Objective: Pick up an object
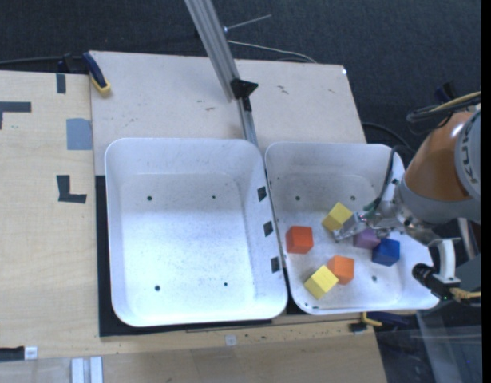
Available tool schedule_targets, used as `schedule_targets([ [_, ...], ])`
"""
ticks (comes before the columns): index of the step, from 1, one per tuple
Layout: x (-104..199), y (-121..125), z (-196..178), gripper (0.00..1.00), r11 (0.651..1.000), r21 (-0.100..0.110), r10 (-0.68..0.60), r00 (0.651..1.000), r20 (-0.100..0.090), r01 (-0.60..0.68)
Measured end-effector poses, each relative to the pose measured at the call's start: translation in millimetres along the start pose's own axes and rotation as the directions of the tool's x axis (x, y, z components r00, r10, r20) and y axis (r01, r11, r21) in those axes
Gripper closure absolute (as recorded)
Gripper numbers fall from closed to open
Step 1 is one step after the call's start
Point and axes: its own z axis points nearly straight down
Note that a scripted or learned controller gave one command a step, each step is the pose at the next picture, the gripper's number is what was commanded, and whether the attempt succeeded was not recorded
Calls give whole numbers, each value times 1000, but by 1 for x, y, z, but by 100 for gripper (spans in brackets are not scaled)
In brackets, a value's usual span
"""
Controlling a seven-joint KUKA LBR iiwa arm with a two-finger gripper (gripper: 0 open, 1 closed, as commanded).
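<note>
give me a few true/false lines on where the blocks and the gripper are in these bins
1. All the blocks lie in the right bin. True.
2. The blue block sits in the left bin. False: it is in the right bin, near its right wall.
3. Two yellow blocks are in view. True: one near the gripper, one toward the front.
4. The gripper hovers over the left bin. False: it is low in the right bin, by the purple block.
5. The red-orange block is stacked on another. False: it lies alone.

The pale wooden bench (189,94) fills the frame's centre and left, bearing 2 shallow white plastic bins (121,214) side by side at centre, touching.
</note>
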Motion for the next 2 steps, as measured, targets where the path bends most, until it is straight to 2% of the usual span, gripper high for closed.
schedule_targets([
  [1,0,0,-9,100,1000,1,0,1000,0,0],
  [2,0,0,-8,0,1000,2,0,1000,1,0],
])
